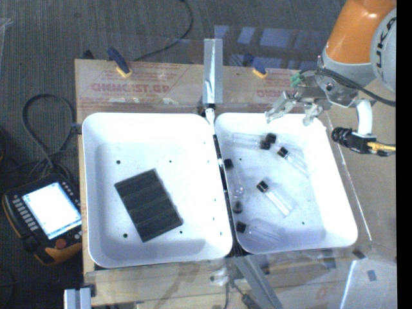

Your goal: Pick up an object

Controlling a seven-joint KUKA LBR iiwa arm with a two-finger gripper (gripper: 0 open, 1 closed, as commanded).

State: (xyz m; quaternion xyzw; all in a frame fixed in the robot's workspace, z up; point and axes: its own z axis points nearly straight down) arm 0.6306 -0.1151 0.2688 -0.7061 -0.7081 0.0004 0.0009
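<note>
My grey arm, with its orange band above the wrist, reaches in from the upper right. My gripper [295,111] hangs at the end, its two fingers [277,112] spread apart with nothing between them.

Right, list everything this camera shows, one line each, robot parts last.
Shallow white plastic bins: two, white, side by side on the bench; left one, right one.
Ribbed dark grey rectangular pad: one, dark grey, lying flat in the left bin.
Clear plastic vials with black caps: several, exact count unclear, scattered in the right bin; one near the middle.
Handheld control pendant with a lit screen: one, dark with an orange edge, on the floor left of the bench.
Blue clamps: two, at the bench's back edge; one at the left.
Grey robot arm with orange band: one, top right.
End effector: one, metallic, open, above the right bin's back edge.
</note>
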